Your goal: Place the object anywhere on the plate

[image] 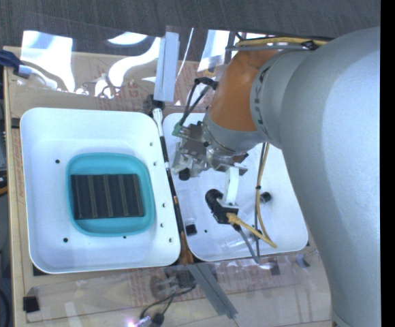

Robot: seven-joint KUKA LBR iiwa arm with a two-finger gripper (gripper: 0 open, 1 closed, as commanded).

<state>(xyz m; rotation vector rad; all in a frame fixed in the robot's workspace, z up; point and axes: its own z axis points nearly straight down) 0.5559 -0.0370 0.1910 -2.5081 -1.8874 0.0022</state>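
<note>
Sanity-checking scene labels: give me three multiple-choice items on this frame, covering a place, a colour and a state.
1. The plate sits:
A in the left bin
B on a shelf
C on the floor

2. The plate's rim is:
A red
B teal
C yellow

3. The plate is:
A lying flat
B propped against a wall
C standing on edge

Key:
1 A: the bin's white floor shows all round it.
2 B: a teal band rings the dark ribbed middle.
3 A: its whole outline rests level on the bin floor.
</note>
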